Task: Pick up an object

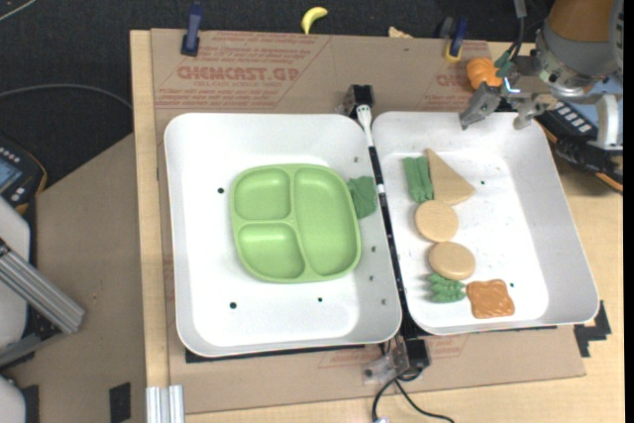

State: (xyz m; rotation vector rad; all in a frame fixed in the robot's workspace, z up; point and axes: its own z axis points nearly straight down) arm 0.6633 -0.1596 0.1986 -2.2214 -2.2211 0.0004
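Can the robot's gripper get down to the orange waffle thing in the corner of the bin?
Probably yes. The gripper hovers over the right bin's far edge, open. The orange waffle piece lies flat near the front, top uncovered, though a green piece sits close beside it.

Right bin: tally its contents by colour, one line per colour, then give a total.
Contents of the right bin:
Green: 2, the long green piece and the small green piece
Tan: 3, the wedge and two round discs
Orange-brown: 1, the waffle square
Total: 6
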